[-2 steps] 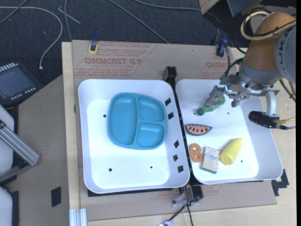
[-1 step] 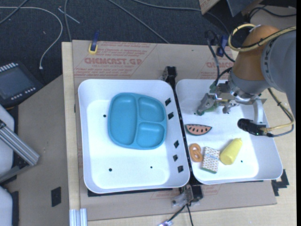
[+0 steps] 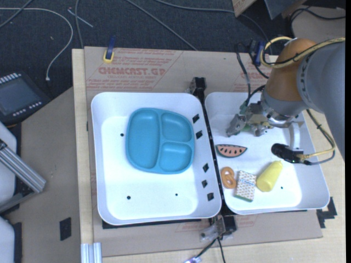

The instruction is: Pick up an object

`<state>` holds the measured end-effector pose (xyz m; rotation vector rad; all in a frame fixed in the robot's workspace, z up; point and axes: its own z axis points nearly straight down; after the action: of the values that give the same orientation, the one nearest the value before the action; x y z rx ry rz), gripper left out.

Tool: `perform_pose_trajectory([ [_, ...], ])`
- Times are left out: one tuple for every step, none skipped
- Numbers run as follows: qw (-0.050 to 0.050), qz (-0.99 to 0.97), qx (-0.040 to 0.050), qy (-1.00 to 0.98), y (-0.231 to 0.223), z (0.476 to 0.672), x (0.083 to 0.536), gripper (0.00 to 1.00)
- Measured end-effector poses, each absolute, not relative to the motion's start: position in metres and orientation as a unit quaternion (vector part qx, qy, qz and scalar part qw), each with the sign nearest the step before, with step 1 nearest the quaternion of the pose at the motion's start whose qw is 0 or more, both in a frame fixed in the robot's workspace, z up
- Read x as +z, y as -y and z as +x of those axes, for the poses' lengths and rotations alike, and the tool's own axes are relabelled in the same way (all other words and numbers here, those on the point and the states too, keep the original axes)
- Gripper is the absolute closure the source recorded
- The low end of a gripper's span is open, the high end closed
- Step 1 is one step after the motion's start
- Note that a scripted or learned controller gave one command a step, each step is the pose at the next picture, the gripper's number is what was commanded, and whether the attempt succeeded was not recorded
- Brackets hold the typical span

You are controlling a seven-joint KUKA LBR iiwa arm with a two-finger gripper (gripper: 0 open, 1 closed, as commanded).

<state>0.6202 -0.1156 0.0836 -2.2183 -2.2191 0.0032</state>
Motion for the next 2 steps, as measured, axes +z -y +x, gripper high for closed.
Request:
perform_pose_trajectory([
  [0.001,-0.707,-0.0005,0.707,0.115,0.621,0.096,1.0],
  [-0.002,-0.706,-0.0021,0.708,0.105,0.624,0.148,1.0],
])
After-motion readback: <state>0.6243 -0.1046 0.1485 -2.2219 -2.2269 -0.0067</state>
